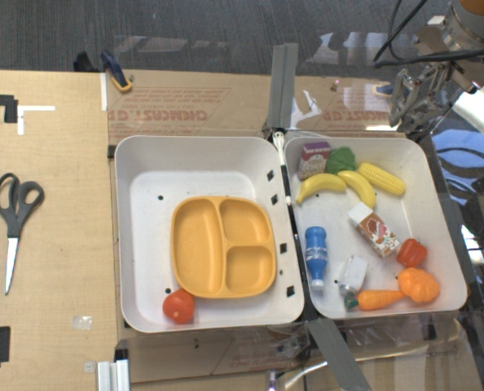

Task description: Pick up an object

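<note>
Hovering at the top right of the camera view, above and behind the far rim of the right bin [434,177], the gripper [417,96] sits well clear of everything inside. It's a tangle of metal and cables from this angle, so I can't tell how the jaws stand; nothing shows between them.

Task's things, all in the right bin: a purple-and-white box [313,159] and a green veg [341,159] at the far edge, touching; two bananas [340,184] just in front; a corn cob [380,178] to their right. Mid-bin, a white carton [374,230] w/ a red print, lying tilted. A blue bottle [315,255] lies along the left wall. Near edge: a small white bottle [353,273], a carrot [379,299], an orange fruit [419,286], and a red pepper [411,252] just behind that fruit.

The left bin [136,218] holds a yellow divided tray [223,245] and a tomato [178,306] at its near left corner. Scissors [14,218] lie on the bench, well apart.

Step, as I read it: pre-grasp, no target committed yet. Next move calls for travel over the right bin, then a straight descent. The corn cob looks the easiest approach, nearest the arm, w/ bare floor to its right. The far cluster is packed tight, so fingers there risk nudging neighbours. The carton is also fairly isolated, but flat and tilted, so the jaws would need to line up across its narrow side.
</note>
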